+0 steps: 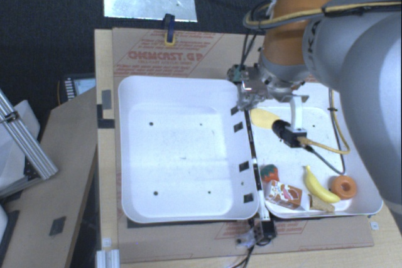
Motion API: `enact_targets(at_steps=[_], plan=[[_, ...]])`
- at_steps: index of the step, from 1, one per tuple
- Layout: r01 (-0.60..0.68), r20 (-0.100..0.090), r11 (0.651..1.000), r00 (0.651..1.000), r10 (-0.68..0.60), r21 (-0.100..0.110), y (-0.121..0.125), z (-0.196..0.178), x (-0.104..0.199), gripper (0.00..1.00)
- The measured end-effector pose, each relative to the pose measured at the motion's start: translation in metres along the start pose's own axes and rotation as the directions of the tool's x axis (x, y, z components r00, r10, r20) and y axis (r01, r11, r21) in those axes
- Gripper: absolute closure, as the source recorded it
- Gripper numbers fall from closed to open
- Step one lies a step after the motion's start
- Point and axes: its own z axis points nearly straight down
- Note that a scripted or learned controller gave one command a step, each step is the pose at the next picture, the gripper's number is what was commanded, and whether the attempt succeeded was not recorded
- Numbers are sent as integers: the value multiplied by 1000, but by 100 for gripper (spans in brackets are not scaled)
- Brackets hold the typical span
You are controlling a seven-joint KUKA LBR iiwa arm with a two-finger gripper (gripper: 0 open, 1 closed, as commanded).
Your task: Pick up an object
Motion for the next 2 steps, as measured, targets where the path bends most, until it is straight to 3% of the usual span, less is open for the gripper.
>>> enact_targets(at_steps=[1,2], plan=[[9,-1,1000,1000,-9,-7,37,-1,18,100],[11,-2,1000,1000,-11,-6,43,-13,53,100]])
